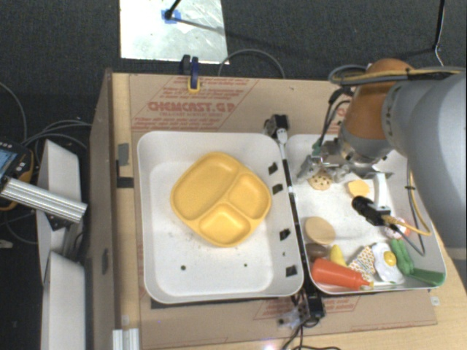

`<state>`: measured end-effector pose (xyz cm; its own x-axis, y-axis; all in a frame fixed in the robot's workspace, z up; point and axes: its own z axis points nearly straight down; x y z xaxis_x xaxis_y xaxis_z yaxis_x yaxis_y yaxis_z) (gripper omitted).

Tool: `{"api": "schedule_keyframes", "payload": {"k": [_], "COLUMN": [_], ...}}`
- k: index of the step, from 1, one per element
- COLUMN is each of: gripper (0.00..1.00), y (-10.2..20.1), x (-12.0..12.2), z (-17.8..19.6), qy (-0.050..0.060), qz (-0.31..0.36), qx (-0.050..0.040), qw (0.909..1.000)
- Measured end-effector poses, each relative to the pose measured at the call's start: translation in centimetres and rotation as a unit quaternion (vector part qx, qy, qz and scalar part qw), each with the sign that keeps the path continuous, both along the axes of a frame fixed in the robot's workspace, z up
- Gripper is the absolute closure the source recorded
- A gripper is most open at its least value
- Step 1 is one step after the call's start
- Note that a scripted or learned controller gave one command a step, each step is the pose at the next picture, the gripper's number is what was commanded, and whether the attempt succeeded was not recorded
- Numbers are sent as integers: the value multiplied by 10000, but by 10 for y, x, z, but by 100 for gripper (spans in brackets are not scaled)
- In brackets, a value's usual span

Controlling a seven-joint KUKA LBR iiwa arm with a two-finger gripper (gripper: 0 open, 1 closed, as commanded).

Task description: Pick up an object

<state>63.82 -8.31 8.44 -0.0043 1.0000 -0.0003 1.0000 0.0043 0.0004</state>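
My gripper point(316, 169) is low over the far left corner of the right bin point(430, 279), and its jaws stand open. A speckled cookie point(319, 183) lies on the bin floor right at the fingertips, not gripped. Close by to the right is a small yellow disc point(358, 189). Nearer the front lie a tan round piece point(319, 230), an orange carrot point(338, 273), a small yellow banana point(336, 254), a fried egg point(384, 263) and a green vegetable point(410, 262).
The left bin point(157, 268) holds a yellow divided plate point(221, 197). A ridge with black clips point(287, 195) separates the two bins. The grey arm point(427, 133) covers the right bin's far right part.
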Motion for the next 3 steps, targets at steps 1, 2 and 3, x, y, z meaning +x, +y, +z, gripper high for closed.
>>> {"api": "schedule_keyframes", "payload": {"k": [1,2,3], "gripper": [0,0,0], "y": [-21,-20,-20], "x": [1,1,1], "z": [1,1,1], "qy": [-14,-12,-12], "qz": [-20,-13,-13], "qx": [-5,-4,-4], "qw": [10000,10000,10000]}}
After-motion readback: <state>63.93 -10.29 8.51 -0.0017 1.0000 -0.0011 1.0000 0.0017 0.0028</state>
